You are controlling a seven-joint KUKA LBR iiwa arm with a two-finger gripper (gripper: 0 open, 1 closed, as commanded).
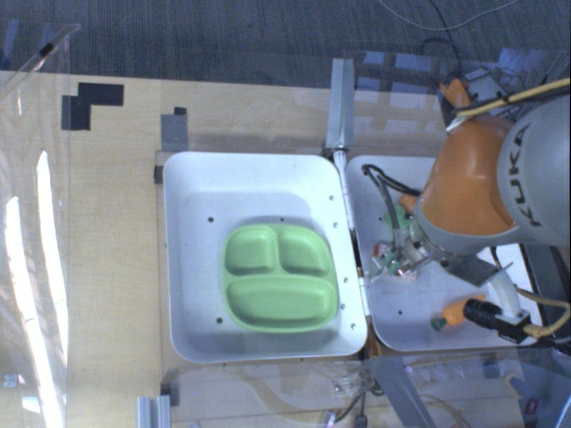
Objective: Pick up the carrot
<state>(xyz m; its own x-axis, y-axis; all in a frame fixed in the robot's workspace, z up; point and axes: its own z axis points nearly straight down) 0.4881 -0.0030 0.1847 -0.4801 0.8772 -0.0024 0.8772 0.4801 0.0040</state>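
Carrot (453,312) is lying on the floor of the right bin (393,324), near its front edge, its green stem end pointing left and its orange body running right toward a black part of the arm's cabling. The tool (400,259) is hanging over the same bin, further back and to the left, near the divider between the two bins; the grey arm (500,185) with its orange band is covering much of what sits above it. How far open the tool is standing I cannot tell, since the wrist and wires are blocking it, and nothing is showing in its grip.

Judging from this, the step in hand is the approach. Doing it well is likely meaning moving toward the front of the bin and right, lining up across the carrot's narrow width rather than along its length, and coming down at mid-body, away from the stem tip and the black cable, since a round, tapered thing may roll or slip.

On the surface, the left bin (192,239) is holding a green divided plate (280,276), three compartments, nothing visible in them.
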